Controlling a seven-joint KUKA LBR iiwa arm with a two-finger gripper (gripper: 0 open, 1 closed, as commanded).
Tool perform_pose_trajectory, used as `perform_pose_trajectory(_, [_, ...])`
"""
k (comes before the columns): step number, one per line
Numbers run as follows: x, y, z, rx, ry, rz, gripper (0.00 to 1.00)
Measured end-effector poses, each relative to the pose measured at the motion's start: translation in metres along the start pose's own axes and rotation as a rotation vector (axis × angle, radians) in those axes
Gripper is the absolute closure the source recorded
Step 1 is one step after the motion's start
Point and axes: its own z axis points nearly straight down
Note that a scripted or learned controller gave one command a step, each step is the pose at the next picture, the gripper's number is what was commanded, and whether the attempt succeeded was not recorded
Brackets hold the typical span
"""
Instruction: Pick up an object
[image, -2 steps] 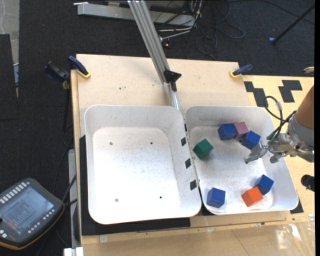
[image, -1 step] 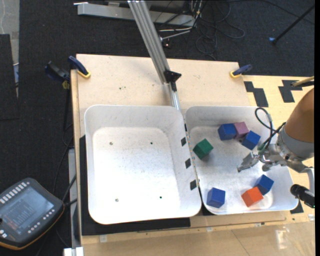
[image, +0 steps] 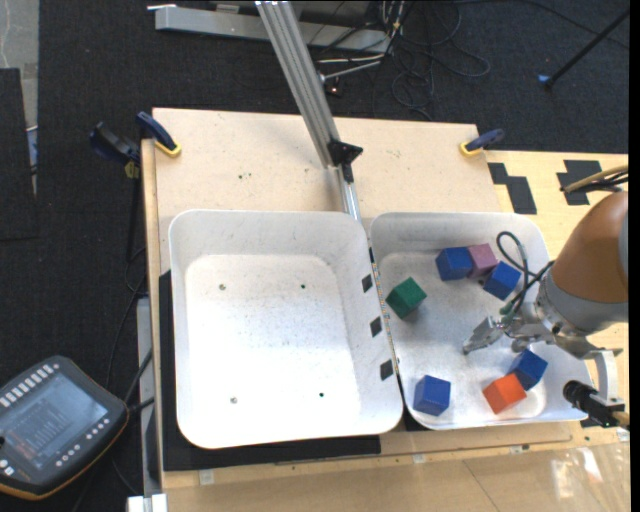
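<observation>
The right bin (image: 400, 232) serves as the landmark, and every loose block lies inside it. A green cube (image: 406, 297) sits toward its left wall, well apart from the others. Near the bin's far side a blue cube (image: 454, 263) touches a pale purple cube (image: 482, 257), and just right of those a second blue block (image: 501, 279) lies tilted. At the bin's near edge another blue cube (image: 432, 394) rests alone, left of centre. Toward the near right corner an orange-red cube (image: 504, 392) lies just beside a small blue cube (image: 531, 367), the two apparently touching. The gripper (image: 478, 340) hovers over the middle of the bin's floor, its metal fingers (image: 472, 346) pointing left from the wrist; they seem slightly apart with nothing between them, though the view is too small and cluttered to be sure. The grey arm with its orange band (image: 598, 245) comes in over the bin's right wall, a black cable looping above the wrist. Left of the right bin lies the left bin (image: 185, 240), their walls meeting, and both rest on a pale wooden board (image: 260, 150).
</observation>
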Motion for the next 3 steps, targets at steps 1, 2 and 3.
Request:
perform_pose_trajectory(1, [0.0, 0.001, -0.012, -0.005, -0.001, 0.0, 1.0])
perform_pose_trajectory(2, [0.006, -0.001, -0.072, -0.009, -0.002, -0.004, 1.0])
perform_pose_trajectory(3, [0.004, 0.003, -0.115, -0.008, -0.003, -0.004, 1.0])
